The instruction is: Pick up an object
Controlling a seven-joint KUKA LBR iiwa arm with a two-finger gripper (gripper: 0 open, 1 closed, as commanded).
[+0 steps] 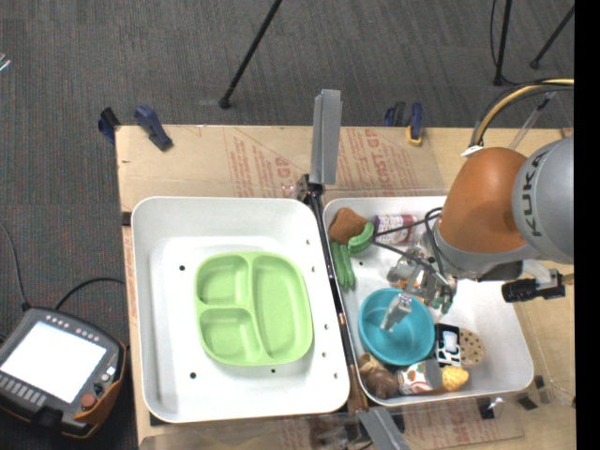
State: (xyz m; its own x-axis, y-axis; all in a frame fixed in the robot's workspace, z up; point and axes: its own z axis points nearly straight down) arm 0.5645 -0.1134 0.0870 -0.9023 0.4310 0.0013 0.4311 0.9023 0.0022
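My gripper (411, 300) hangs low in the right bin (514, 319), just above the blue bowl (394, 334), and its tip reaches over the bowl's rim. The bowl sits in the bin's front middle. Behind it lie a brown lump (344, 221), a green curved piece (362, 239), a green stick (339, 266) and a small bottle with a red label (397, 225). In front of the bowl are a brown furry toy (378, 376), a small printed box (419, 378), a yellow piece (455, 377), a black-and-white item (448, 345) and a spotted tan disc (472, 347). The arm's orange band (483, 204) hides part of the bin.
The left bin (159, 251) holds a light green divided plate (253, 307). A grey upright post (325, 148) stands at the back between the bins. Blue clamps (150, 125) grip the cardboard-covered bench. A tablet controller (52, 364) lies on the floor at the left.
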